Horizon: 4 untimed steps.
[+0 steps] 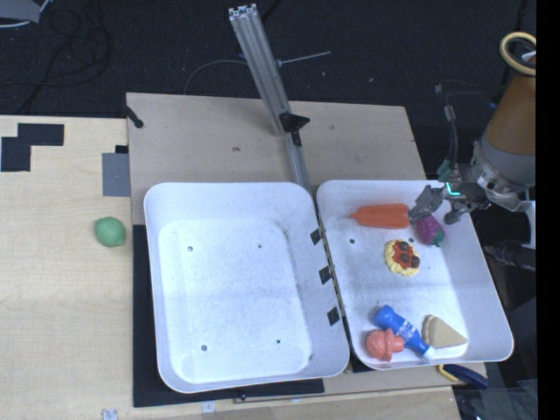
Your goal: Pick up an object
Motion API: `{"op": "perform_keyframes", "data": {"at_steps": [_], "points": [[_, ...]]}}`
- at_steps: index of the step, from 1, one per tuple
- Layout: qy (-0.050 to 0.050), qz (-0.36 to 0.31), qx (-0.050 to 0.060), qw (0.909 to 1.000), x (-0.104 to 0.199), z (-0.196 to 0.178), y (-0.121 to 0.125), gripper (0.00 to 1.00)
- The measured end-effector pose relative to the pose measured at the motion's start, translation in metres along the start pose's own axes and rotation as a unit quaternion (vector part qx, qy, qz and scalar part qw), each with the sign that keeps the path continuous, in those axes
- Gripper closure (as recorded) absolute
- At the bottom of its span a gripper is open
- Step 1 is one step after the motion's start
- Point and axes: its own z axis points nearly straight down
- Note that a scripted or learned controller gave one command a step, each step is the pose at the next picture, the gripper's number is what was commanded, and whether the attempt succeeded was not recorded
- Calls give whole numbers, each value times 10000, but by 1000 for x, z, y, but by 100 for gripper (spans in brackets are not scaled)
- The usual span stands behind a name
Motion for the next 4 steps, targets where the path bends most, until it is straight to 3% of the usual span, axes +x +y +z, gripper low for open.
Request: {"op": "perform_keyframes", "data": {"at_steps": [1, 3, 4], "points": [[0, 0, 1, 10000, 0, 0, 0, 0], [6, 0, 29, 10000, -4, 105, -4, 0], [1, -1, 6, 10000, -3, 141, -4, 0]]}}
